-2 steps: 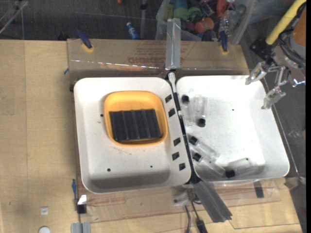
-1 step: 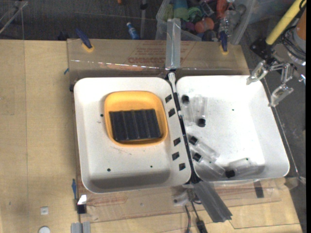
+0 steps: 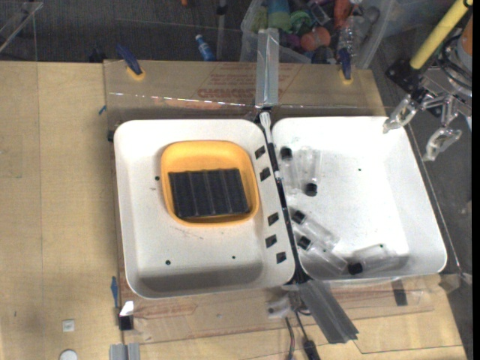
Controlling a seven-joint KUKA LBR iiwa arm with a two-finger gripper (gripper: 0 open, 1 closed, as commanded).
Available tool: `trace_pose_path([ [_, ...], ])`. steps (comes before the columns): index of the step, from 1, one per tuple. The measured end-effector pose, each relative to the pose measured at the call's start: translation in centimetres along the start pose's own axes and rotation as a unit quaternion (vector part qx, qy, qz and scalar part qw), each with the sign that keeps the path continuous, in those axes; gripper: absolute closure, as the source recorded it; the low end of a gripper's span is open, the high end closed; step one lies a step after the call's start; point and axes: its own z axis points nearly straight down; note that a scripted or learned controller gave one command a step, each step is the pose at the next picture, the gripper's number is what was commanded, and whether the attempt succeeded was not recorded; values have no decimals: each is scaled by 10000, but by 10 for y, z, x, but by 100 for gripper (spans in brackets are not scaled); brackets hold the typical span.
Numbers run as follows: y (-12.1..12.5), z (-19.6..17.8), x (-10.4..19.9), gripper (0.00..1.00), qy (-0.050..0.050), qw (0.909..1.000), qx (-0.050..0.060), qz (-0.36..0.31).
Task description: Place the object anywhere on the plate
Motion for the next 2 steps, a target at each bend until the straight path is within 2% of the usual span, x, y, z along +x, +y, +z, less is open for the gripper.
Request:
trace_pose_path([
  [1, 1, 16, 0, 0, 9, 9864, -33, -1641],
  [2, 1, 22, 0, 0, 5, 9579, -40, -2870],
])
